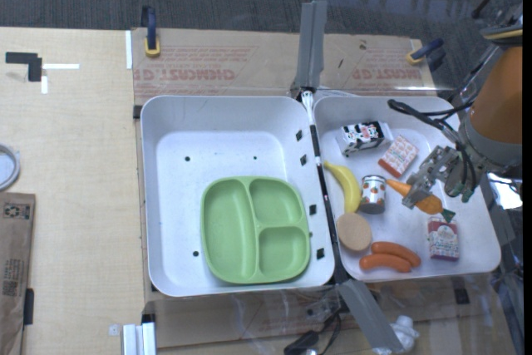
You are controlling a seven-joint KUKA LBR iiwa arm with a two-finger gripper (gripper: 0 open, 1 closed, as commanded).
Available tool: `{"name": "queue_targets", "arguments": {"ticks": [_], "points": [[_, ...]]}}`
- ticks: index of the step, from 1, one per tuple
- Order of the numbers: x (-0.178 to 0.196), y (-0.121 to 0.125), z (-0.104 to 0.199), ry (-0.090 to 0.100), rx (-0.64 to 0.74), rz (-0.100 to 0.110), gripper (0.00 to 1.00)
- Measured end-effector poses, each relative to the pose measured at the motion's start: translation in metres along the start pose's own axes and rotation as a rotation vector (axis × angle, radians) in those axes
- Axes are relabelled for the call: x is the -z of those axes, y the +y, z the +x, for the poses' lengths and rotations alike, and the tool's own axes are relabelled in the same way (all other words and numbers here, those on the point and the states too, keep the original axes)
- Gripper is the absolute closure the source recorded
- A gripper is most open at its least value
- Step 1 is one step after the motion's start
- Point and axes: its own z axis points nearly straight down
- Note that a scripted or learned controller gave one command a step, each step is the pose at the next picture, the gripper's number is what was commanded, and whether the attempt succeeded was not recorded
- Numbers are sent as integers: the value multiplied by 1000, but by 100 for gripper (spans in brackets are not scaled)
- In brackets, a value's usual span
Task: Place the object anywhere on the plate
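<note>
Gripper (432,179) over right bin (490,258), near its right edge, above carrot (418,197); finger state unclear. Green plate (253,239) in left bin (162,179), open room around.

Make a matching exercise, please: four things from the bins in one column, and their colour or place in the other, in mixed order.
Things:
1. plate
2. banana
3. sausages
4. cow-patterned carton

Descriptions:
A. black and white, at the far side of the right bin
B. green, in the left bin
C. yellow, beside the divider
D. orange-red, at the near edge of the right bin

Pairs: 1-B, 2-C, 3-D, 4-A
</note>
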Motion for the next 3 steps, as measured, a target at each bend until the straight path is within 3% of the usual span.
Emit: {"name": "queue_targets", "arguments": {"ticks": [1, 2, 3], "points": [[5, 57, 31, 1, 198, 1, 100], [37, 98, 69, 1, 255, 0, 100], [39, 155, 108, 2, 409, 1, 100]]}}
